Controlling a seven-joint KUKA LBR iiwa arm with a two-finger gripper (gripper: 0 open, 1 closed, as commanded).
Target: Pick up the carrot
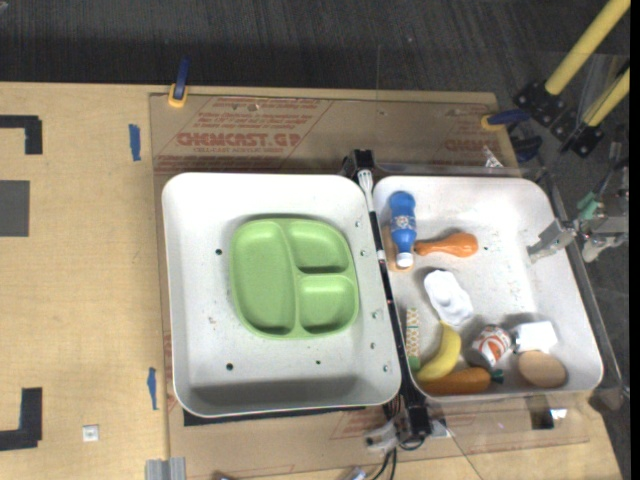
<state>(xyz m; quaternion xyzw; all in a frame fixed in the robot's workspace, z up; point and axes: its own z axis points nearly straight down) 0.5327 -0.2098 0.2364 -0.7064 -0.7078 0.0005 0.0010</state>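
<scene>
The carrot (462,380) is a long orange piece lying along the front wall of the right bin (520,203). A banana (442,353) partly covers its left end. My gripper (552,240) is at the right bin's right rim, well behind and to the right of the carrot, and nothing shows in its grasp. The arm is mostly cut off by the view's right edge.
The right bin also holds a blue bottle (401,223), an orange drumstick-shaped toy (449,246), a white item (446,297), a small can (491,347), a white block (535,334) and a brown egg-shaped thing (542,369). A green divided plate (293,275) lies in the left bin (190,268).
</scene>
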